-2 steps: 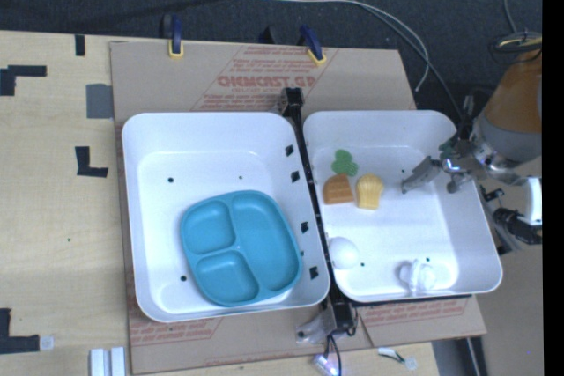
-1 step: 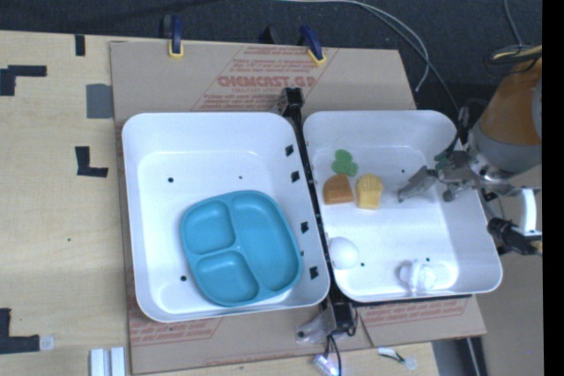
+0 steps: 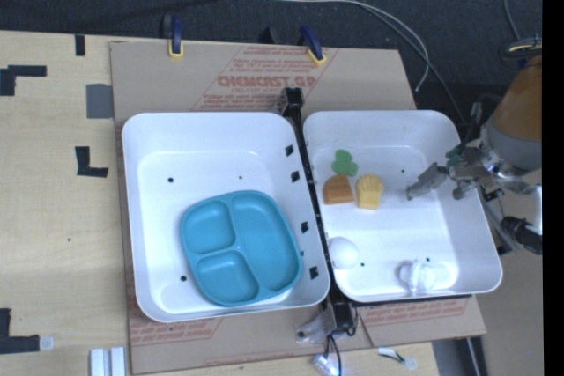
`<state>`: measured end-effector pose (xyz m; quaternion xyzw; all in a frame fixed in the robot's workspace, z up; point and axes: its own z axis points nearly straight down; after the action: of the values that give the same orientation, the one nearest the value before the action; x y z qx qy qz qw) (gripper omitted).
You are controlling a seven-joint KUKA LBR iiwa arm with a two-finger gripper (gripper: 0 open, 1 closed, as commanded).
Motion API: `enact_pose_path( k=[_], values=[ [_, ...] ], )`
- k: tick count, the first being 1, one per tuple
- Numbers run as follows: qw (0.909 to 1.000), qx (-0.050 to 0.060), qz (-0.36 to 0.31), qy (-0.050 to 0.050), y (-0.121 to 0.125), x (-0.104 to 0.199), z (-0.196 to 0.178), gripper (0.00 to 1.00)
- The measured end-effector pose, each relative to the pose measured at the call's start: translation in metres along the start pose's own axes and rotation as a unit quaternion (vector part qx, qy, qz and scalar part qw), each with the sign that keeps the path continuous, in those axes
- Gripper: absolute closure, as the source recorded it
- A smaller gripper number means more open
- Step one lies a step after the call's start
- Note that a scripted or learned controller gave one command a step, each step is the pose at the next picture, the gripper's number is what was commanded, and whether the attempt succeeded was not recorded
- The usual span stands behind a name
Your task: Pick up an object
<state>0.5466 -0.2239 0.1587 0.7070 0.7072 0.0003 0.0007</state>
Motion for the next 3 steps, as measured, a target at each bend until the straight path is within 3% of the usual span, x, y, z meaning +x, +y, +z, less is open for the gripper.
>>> enact_pose_path(
  k=[1,2,3],
  values=[
    [1.0,0.001,0.0,0.0,-0.021,0.0,-0.015,0.0],
    [1.0,0.002,-0.001,0.001,0.007,0.001,0.077,0.0],
    [1.0,-0.001,-0.003,0.0,0.068,0.057,0.073,0.0]
  ],
)
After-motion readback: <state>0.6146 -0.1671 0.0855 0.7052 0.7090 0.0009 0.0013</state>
